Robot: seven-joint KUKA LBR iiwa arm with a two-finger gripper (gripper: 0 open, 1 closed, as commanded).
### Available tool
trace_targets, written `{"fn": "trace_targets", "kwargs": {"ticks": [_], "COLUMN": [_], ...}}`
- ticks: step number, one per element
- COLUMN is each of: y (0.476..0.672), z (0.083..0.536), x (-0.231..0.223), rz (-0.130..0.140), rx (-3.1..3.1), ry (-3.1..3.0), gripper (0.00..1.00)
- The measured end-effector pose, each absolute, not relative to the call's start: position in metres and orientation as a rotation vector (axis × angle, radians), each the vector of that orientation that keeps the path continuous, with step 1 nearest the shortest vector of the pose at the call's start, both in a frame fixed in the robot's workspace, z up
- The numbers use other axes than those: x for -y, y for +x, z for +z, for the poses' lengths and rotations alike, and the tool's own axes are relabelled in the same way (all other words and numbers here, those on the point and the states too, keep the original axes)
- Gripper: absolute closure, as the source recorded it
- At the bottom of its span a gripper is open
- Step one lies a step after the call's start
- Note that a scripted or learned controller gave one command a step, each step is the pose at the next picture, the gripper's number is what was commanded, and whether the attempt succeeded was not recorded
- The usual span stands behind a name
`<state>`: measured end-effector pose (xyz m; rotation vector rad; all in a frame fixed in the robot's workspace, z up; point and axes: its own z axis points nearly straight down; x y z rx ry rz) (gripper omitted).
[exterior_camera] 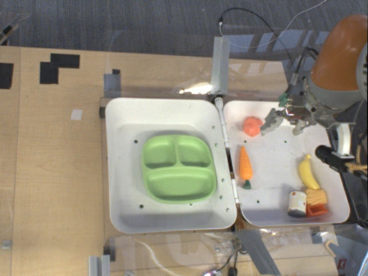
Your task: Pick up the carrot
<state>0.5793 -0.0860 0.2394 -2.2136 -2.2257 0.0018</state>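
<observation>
Beside the smooth tapered carrot (245, 164), metal tool (284, 121) spread wide, grasping nothing

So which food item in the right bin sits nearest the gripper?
The pink-red tomato, just left of the gripper. The carrot and banana lie lower down.

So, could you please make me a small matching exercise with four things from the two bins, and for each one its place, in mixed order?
Things:
1. carrot
2. green plate
3. banana
4. pink ball

Places:
A. left bin, in the middle
B. right bin, far side, just left of the gripper
C. right bin, near its left wall
D. right bin, toward its right side, just above the orange block

Pairs: 1-C, 2-A, 3-D, 4-B
</observation>
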Motion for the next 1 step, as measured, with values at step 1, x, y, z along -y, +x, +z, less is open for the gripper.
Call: {"fn": "trace_targets", "kwargs": {"ticks": [1], "y": [0.5528], "z": [0.1815], "x": [0.0209], "rz": [0.004], "rx": [2.113], "ry": [-2.32], "gripper": [0.0]}}
